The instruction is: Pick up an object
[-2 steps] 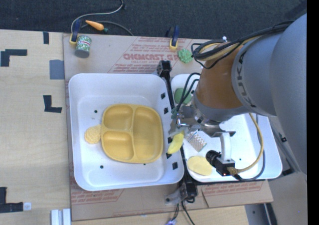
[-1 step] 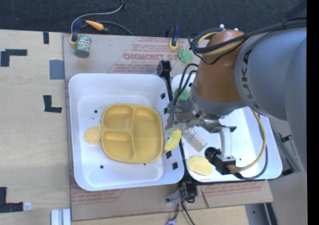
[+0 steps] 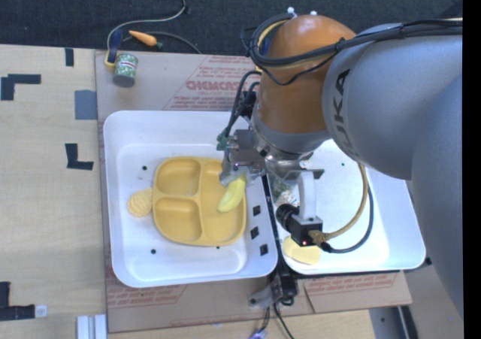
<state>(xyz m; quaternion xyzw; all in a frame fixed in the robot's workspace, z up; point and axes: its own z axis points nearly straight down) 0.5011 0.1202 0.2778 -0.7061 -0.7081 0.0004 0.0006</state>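
A yellow divided plate [image 3: 184, 202] lies in the left bin [image 3: 120, 180]. A small yellow-green, banana-like piece [image 3: 231, 195] sits at the plate's right edge, tilted. My gripper [image 3: 234, 172] is directly above it and touches or nearly touches its top end. The wrist hides the contact, so I cannot say whether the piece is held. A round, ridged yellow biscuit [image 3: 139, 203] lies against the plate's left side.
In the right bin [image 3: 391, 240], a pale yellow flat piece [image 3: 304, 254] lies near the front edge, and a speckled green item [image 3: 284, 193] peeks out beneath the arm. A small can [image 3: 125, 69] and an orange object [image 3: 143, 38] sit on the cardboard behind the bins.
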